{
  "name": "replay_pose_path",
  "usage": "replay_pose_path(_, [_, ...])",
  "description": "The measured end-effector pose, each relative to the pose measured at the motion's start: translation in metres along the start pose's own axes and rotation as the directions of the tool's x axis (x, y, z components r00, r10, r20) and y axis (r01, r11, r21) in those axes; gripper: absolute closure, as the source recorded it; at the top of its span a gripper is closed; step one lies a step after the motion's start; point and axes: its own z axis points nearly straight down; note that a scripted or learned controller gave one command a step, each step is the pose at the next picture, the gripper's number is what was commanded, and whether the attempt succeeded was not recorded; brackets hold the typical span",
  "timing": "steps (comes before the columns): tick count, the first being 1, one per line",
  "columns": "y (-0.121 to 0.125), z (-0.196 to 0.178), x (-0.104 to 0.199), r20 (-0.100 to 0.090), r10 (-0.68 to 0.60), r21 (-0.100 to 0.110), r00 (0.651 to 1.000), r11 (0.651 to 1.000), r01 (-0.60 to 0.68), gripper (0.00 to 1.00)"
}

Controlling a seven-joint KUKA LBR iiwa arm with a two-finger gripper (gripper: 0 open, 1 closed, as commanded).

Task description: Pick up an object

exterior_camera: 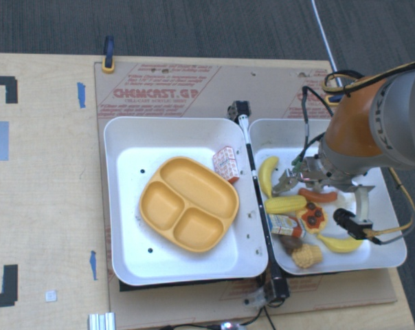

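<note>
The right bin (394, 254) holds several toy foods. A yellow banana (266, 174) stands along its left wall, a second banana (284, 204) lies across below it, and a third (339, 243) lies near the front. Beside them are a red sausage-like piece (319, 196), a pizza slice (312, 218), a small carton (284, 226) and a corn cob (306, 256). My gripper (288, 180) hangs low over the bin's left part, just right of the upright banana and above the crosswise one. I see nothing held in it.
The left bin (114, 184) carries a yellow three-compartment plate (188, 203) and a small red-and-white carton (225, 162) at the plate's upper right. A black rail (252, 163) divides the bins. The grey and orange arm (372, 126) covers the right bin's back.
</note>
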Motion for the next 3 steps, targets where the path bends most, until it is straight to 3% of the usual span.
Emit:
replay_pose_path(2, [-0.022, 0.0, 0.008, 0.0, 0.0, -0.003, 1.0, 1.0, 0.0, 0.0])
replay_pose_path(3, [0.0, 0.0, 0.007, 0.0, -0.001, -0.001, 1.0, 1.0, 0.001, 0.0])
